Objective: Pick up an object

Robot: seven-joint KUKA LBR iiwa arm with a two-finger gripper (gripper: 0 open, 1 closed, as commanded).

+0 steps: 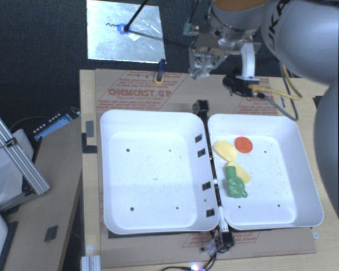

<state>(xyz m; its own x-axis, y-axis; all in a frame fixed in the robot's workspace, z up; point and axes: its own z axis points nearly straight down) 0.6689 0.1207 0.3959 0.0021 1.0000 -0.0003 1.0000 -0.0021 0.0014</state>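
**Hovering above the bench, nothing picked yet**

Hanging high behind the bins, the gripper [200, 68] sits at the end of the grey arm [296, 37], under an orange band [238, 4]. Whether its metal tips are apart or together I cannot tell, as they are small and blurred; nothing is seen between them.

Below it and nearer the camera lies the right bin [302, 159], a shallow white tray of smooth plastic with rounded corners. Against the wall of it closest to the gripper's line sits a small cluster: a flat orange-red disc [243, 144], just beside it a rounded pale yellow piece [225, 150], then a lumpy green toy [235, 184] overlapping a second yellow piece [243, 173]. All look like smooth moulded plastic.

Farther off, to the other side of the gripper, the left bin [106, 159] shows bare white floor.

By my judgement the task has hardly begun: the descent, the closing on one item and the lift all remain.
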